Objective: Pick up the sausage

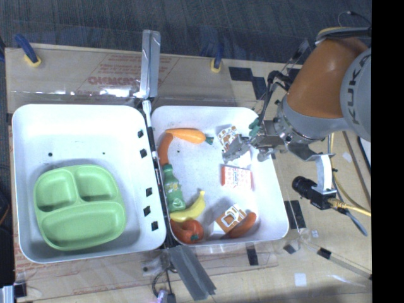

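Hovering over the right bin (268,169), our end effector (238,145) — grip state we cannot tell — is approaching; the sausage (165,149) lies by the left wall, so we must shift leftward and descend.

The gripper (238,148) hangs over the right bin (268,188), near its upper right part. Just left of it lies a carrot (185,135), and further left a curved sausage (164,149) runs along the bin's left wall. Directly below the gripper sits a red and white packet (237,177). Further below lie a small box (231,217), a banana (188,209), a tomato (190,230) and a green bottle (172,187). Far left, the other bin (76,122) holds a green divided plate (79,206).
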Robot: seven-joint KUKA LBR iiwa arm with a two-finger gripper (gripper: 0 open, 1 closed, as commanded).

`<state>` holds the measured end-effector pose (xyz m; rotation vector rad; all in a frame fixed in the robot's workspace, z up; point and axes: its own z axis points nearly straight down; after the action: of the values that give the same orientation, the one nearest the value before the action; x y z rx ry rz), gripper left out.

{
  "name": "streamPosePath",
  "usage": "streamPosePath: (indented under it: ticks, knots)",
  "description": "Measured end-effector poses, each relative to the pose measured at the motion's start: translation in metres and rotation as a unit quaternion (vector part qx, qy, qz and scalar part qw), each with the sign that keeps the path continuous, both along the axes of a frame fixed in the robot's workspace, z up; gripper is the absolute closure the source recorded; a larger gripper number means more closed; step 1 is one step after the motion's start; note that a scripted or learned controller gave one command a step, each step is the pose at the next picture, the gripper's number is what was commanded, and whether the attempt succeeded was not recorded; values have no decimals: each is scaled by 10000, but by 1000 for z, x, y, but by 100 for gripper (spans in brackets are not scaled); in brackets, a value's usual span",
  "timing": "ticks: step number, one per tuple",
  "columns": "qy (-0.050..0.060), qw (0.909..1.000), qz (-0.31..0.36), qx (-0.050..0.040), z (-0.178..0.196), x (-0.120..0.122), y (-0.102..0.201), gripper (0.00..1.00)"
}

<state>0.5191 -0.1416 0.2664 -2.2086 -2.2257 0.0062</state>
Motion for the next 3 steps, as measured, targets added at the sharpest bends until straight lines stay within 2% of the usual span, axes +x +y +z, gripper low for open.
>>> streamPosePath:
  ticks: [1, 2, 3]
  knots:
    - [0, 9996, 290, 6, -142, -44, -29, 0]
    - [-11, 9996, -286, -2, -176, -32, -68, 0]
    - [-6, 10000, -69, 10, -176, -43, -65, 0]
